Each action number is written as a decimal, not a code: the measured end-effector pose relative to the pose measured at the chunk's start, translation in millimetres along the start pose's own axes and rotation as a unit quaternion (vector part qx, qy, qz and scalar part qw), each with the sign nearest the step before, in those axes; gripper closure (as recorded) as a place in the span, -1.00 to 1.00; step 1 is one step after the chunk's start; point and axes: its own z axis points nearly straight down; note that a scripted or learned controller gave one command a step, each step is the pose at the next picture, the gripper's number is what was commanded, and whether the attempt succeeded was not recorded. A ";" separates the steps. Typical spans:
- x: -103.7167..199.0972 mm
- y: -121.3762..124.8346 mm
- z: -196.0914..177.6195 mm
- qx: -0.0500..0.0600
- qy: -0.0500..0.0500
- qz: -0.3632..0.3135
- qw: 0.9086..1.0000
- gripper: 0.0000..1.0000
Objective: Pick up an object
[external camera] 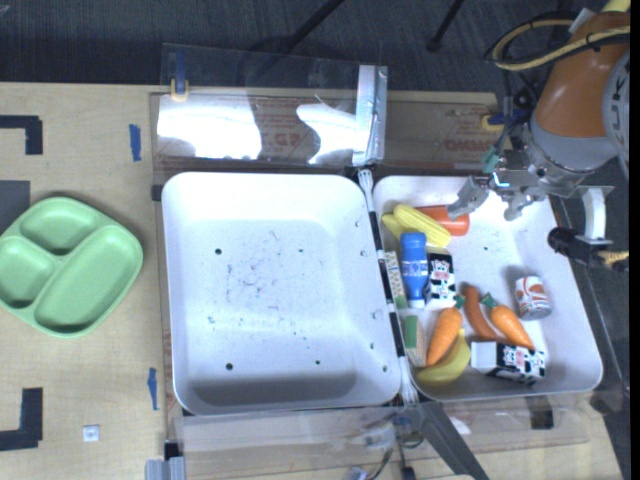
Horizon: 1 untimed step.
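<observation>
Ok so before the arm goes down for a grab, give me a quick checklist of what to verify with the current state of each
1. Objects available in the right bin: ok. Corn, blue bottle, carrots, small can and cow-print carton all lie there.
2. Tool positioned over the right bin: ok, above its far edge near the corn.
3. Tool free of any object: ok, nothing shows between its fingers.
4. Fingers spread wide enough for a grasp: ok, they stand apart.
5. Target standing apart from neighbours: not ok. The corn touches an orange item, and the carrots lie bunched together.
6. Height above the objects: cannot tell from this slanted view.
</observation>
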 end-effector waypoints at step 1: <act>4.4 29.1 106.2 0.004 0.001 -0.049 0.999 -1.00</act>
